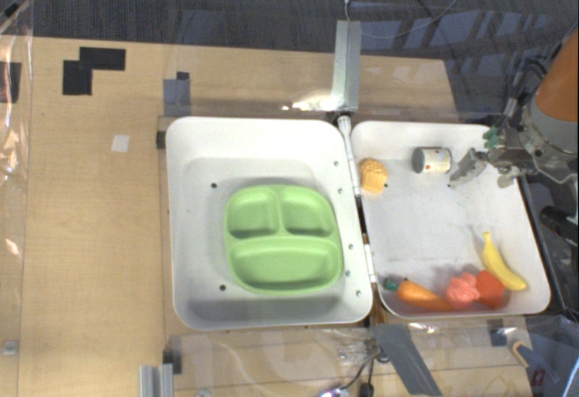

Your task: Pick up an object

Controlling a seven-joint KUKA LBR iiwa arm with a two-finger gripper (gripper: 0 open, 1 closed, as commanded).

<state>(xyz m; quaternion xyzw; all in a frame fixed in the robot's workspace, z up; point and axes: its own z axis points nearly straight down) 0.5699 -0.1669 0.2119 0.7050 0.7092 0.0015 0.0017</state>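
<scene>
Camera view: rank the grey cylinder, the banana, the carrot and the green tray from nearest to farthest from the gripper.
From the gripper:
1. Grey cylinder, just left of it in the right bin.
2. Banana, toward the right bin's near-right corner.
3. Carrot, right bin's near-left corner.
4. Green tray, left bin.

Two white bins (262, 137), one green tray (283, 237), one banana (500, 263), one carrot (418, 293), one can (431, 160).

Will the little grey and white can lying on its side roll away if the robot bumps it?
Probably yes. The small grey and white cylinder-shaped can lies on its side on the smooth floor of the right white bin, so a nudge across its length would likely roll it. It looks stiff, not squishy. The gripper is close beside it, so a sideways touch might push it toward the yellow lumpy toy.
</scene>
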